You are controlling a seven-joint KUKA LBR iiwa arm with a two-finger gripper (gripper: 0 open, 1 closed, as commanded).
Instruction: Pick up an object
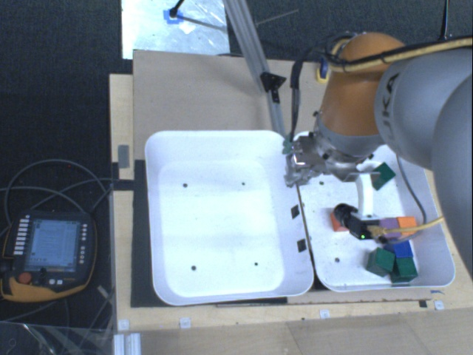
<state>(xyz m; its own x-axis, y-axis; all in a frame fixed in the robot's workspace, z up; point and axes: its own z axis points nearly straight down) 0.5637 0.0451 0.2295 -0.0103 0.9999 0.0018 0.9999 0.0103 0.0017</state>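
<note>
The grey arm (417, 87) comes in from the right, its orange band (362, 80) hanging over the far side of the right bin (334, 268). The gripper (298, 163) sits low at the wall the two bins share, toward its far end, just where the left bin (214, 213) meets its neighbour. From here I cannot tell whether it is released or clenched, and I see nothing caught in it. Everything there is to pick lies in the right bin, apart from the gripper. A green block (383, 175) lies tilted near the far right, under the arm's edge. An orange block (407, 222) rests further toward the near side, with a blue block (403, 248) just beside it. Touching the blue one, another green block (382, 261) and a darker green block (405, 272) crowd the near right corner. A small red-orange piece (339, 225) lies near the bin's middle. Off the bench to the left, a control pendant (48, 254) rests on the floor with its cables looped around it, and a grey pole (247, 39) slants across the far side.
</note>
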